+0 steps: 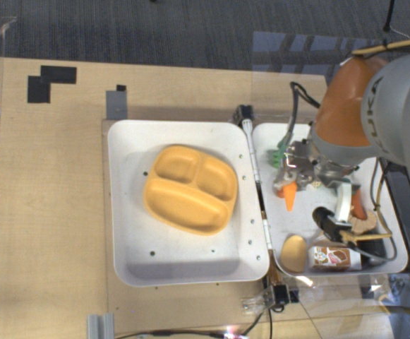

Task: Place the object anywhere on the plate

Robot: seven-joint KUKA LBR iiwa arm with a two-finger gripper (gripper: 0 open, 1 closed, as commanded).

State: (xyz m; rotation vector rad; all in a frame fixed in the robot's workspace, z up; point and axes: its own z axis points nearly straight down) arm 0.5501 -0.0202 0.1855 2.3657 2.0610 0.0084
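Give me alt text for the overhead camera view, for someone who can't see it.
A grey robot arm reaches from the right over the right white bin, above an orange carrot among small toys. In the left white bin sits a yellow divided plate.

The yellow plate (190, 189) looks like smooth plastic with a soft shine. The two white bins (130, 260) look like smooth, matt plastic. The bench (49, 210) looks like pale wood, flat and dull. The arm (395, 97) has a shiny grey shell and a glossy orange band. The orange carrot (289, 196) looks like smooth plastic. The floor (190, 20) looks like rough dark carpet.
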